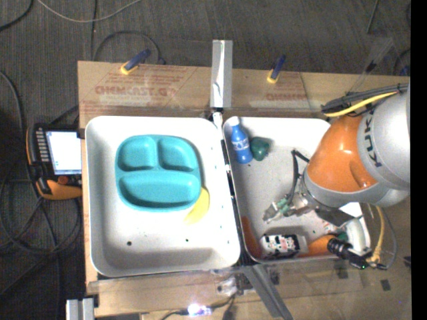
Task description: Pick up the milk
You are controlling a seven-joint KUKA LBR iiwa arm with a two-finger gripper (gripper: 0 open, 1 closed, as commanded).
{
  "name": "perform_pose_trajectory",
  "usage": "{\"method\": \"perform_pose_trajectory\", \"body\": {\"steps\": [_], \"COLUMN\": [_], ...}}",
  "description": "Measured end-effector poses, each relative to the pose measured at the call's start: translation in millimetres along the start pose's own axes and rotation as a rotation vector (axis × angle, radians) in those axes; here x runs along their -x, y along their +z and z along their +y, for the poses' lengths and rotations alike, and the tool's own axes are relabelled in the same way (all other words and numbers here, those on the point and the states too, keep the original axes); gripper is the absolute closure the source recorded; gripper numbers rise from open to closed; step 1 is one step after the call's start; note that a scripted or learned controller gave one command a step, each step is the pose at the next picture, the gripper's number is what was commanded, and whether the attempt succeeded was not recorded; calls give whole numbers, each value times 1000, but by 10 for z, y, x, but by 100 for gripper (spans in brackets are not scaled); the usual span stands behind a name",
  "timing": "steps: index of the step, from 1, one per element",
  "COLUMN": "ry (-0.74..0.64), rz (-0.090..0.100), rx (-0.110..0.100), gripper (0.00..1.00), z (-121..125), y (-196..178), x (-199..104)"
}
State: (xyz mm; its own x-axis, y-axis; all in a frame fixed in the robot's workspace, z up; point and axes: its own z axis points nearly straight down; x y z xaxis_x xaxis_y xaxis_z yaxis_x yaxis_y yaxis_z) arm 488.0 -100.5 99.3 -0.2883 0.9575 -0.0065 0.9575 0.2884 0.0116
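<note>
Hovering low in the right white bin [313,122], the gripper [283,207]: finger state indiscernible. Small black-and-white milk carton [279,244] lies just below it, against the near wall.

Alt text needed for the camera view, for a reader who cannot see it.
The grey and orange arm reaches over the right white bin, which holds a blue bottle, a green object and a dark carton. The left white bin holds a teal divided tray.

We're in a robotics lab: KUKA arm [363,155] over two white bins [100,245], cables [60,5] trailing across carpet, teach pendant [57,159] beside the surface [153,89].
</note>
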Motion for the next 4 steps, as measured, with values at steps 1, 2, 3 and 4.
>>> {"method": "perform_pose_trajectory", "body": {"steps": [1,2,3,4], "ry": [-185,-331,-1107,-1025], "rz": [9,7,7,7], "rx": [-12,-9,-4,-4], "gripper": [100,100,100,100], "z": [-64,472,192,318], "y": [-477,-1745,-2202,-2816], "x": [93,-468,-129,207]}}
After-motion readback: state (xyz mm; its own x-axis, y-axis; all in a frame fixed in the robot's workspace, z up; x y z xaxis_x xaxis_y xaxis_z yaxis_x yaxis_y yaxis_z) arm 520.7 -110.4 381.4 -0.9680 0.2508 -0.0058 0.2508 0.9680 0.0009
